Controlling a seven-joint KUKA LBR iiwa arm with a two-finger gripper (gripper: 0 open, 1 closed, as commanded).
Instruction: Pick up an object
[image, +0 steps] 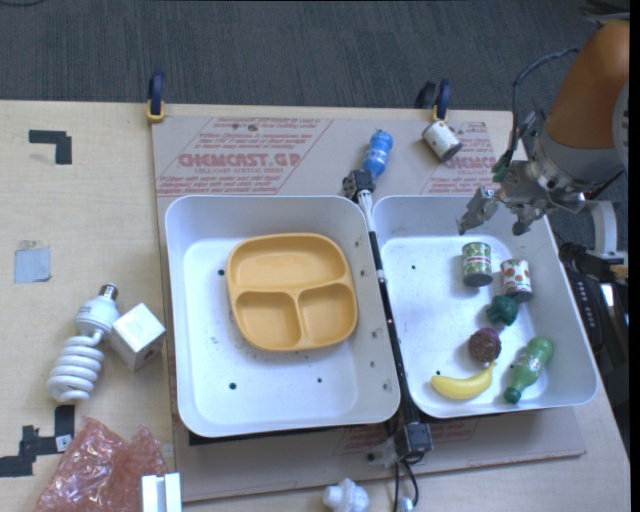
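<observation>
Claw (497, 211) open, above can (476, 263), jar (516, 279)

The right bin's (420, 300) left half lies bare, an open lane from above. Its right side is crowded: two cans (477, 263) (516, 279) stand nearly touching, with a green piece (503, 310), a dark ball (485, 346), a banana (462, 384) and a green bottle (527, 368) packed close below. The end effector (500, 212) hangs above the far rim. A yellow tray (292, 290) fills the middle of the left bin (200, 380).
</observation>
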